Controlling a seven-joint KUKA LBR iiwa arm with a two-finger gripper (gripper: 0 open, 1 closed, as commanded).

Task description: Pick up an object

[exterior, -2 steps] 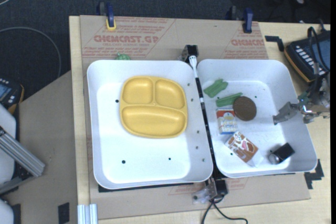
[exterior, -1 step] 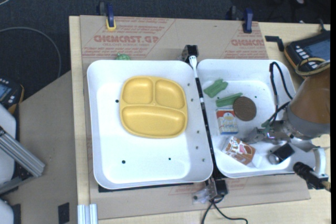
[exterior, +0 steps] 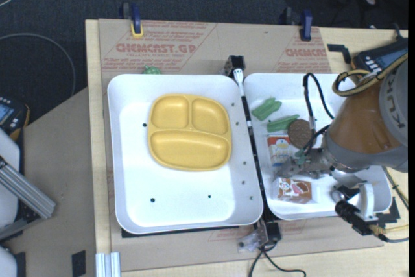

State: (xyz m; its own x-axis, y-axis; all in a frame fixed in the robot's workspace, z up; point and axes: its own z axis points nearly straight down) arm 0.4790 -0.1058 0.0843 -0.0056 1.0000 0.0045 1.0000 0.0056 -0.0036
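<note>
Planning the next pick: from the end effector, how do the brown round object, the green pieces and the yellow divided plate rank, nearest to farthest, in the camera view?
1. Brown round object, right bin, just above the end effector.
2. Green pieces, upper part of the right bin.
3. Yellow divided plate, left bin, farthest.

The bench (exterior: 194,36) is topped with a brown sheet printed with red lettering. Two blue clamps (exterior: 135,17) grip its far edge, one toward the left and one toward the right. Two shallow white bins rest on it, touching side by side: the left bin (exterior: 130,159) and the right bin (exterior: 272,84). A small green thing (exterior: 152,70) lies on the bench just beyond the left bin's far edge.
</note>
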